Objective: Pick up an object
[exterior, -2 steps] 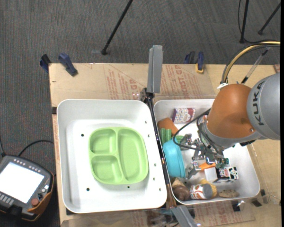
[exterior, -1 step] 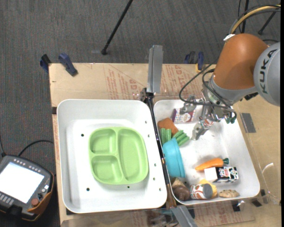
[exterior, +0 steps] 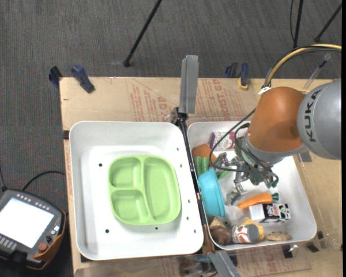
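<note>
My gripper [exterior: 242, 184] hangs over the middle of the right bin [exterior: 303, 195], under the arm's orange band. Its metal fingers point down just above an orange carrot [exterior: 255, 200] and beside a blue bowl [exterior: 211, 191] that leans against the bin's left wall. Nothing shows between the fingers. Around it lie a green piece [exterior: 203, 165], an orange-brown item [exterior: 201, 151], a small printed packet [exterior: 221, 140], a black-and-white carton [exterior: 275, 212], a small jar-like toy [exterior: 245, 232], a brown lump [exterior: 221, 233] and a cookie [exterior: 278, 235].
The left bin [exterior: 81, 154] holds a green divided plate [exterior: 144, 189]. A grey post [exterior: 188, 91] stands behind the wall between the bins. A tablet-like pendant [exterior: 20, 227] lies on the floor at lower left. Clamps [exterior: 81, 78] grip the bench's back edge.
</note>
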### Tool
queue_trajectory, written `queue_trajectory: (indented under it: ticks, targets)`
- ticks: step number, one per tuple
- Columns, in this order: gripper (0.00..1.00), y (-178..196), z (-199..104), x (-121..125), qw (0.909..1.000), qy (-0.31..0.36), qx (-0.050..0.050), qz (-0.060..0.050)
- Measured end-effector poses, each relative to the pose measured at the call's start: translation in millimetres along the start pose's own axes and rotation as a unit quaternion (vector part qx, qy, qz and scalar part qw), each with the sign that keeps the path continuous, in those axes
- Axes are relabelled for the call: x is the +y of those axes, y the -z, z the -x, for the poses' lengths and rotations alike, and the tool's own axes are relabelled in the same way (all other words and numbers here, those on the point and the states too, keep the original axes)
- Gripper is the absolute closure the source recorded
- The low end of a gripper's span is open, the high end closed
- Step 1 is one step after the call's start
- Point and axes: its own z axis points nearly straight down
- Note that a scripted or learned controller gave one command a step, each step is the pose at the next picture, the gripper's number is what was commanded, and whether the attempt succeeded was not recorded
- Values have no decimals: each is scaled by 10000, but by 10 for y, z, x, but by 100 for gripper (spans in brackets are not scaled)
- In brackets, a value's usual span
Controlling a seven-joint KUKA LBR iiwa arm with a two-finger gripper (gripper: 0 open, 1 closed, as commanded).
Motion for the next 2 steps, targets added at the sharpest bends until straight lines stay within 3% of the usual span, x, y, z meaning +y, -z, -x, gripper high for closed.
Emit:
queue_trajectory:
  ticks: [1,2]
  targets:
    - [0,118,-769,89,9997,73,-206,-78]
    - [0,37,-563,234,9995,-302,-46,-19]
